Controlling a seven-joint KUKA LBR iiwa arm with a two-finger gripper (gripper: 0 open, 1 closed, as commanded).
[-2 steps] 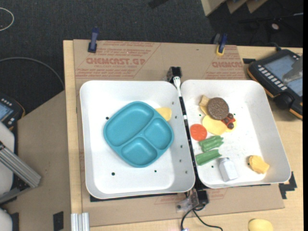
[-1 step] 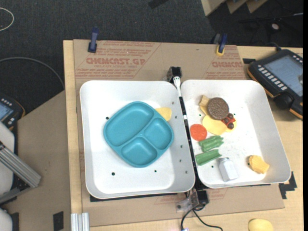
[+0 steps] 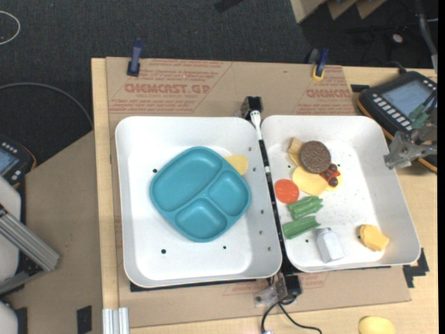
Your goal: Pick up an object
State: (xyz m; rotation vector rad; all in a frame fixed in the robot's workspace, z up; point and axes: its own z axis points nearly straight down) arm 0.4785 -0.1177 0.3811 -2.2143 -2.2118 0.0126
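Observation:
The left white bin (image 3: 135,249) holds a blue divided plate (image 3: 201,193) with a small yellow piece (image 3: 237,163) at its far right rim. In the right white bin (image 3: 386,186) lie a brown round patty (image 3: 316,156) over a flat yellow slice (image 3: 310,181), a tan chunk (image 3: 295,146), a small red toy (image 3: 332,175), an orange-red disc (image 3: 286,191), two green pods (image 3: 306,205) (image 3: 300,227), a grey-white canister (image 3: 328,245) and a yellow lump (image 3: 374,238).
A black teach pendant (image 3: 400,103) rests on the bench at the right, with a grey metal bracket (image 3: 407,148) just below it. Blue clamps (image 3: 134,59) (image 3: 319,62) grip the cardboard's far edge. A yellow object (image 3: 374,324) lies off the bins at the bottom right.

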